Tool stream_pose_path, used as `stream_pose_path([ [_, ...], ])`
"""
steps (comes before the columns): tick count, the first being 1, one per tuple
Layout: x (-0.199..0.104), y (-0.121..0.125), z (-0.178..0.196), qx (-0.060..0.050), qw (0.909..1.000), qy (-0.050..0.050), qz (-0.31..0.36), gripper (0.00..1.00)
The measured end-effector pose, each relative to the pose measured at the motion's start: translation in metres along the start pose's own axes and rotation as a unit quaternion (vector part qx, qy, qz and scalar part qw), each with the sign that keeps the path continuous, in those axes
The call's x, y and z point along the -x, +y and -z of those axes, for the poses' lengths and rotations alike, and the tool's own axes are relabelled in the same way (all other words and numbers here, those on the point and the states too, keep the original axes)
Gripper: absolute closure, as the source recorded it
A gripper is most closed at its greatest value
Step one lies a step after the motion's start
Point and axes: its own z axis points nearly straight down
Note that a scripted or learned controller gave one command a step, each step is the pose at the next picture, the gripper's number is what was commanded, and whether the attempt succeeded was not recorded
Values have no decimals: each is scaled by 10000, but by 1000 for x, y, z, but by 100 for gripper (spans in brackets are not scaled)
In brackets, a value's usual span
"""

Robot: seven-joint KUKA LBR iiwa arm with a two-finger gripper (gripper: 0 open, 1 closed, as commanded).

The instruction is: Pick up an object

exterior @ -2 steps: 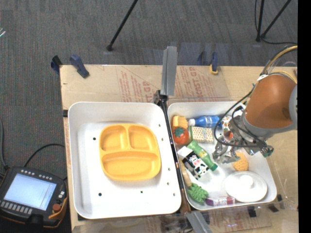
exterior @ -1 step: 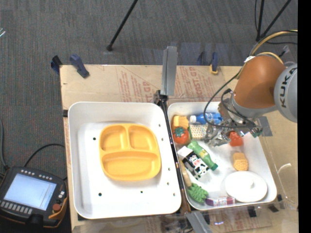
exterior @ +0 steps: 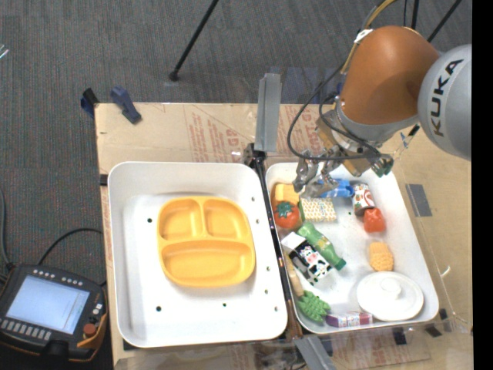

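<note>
In the camera view, the gripper (exterior: 314, 177) was seen low over the back of the right bin (exterior: 408, 241), above a yellow block (exterior: 285, 193) and a waffle-patterned cracker (exterior: 318, 210). Whether its fingers were open or closed could not be told. A yellow divided tray (exterior: 206, 241) was seen lying in the left bin (exterior: 131, 206).

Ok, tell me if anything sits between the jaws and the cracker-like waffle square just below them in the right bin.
Nothing visible does. The gripper hangs just above the pale waffle square, with an orange tomato-like toy to its left.
</note>
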Motion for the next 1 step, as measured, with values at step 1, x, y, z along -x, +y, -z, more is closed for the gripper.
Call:
stream_pose_path([
  [1,-1,0,3,27,10000,33,-8,100],
])
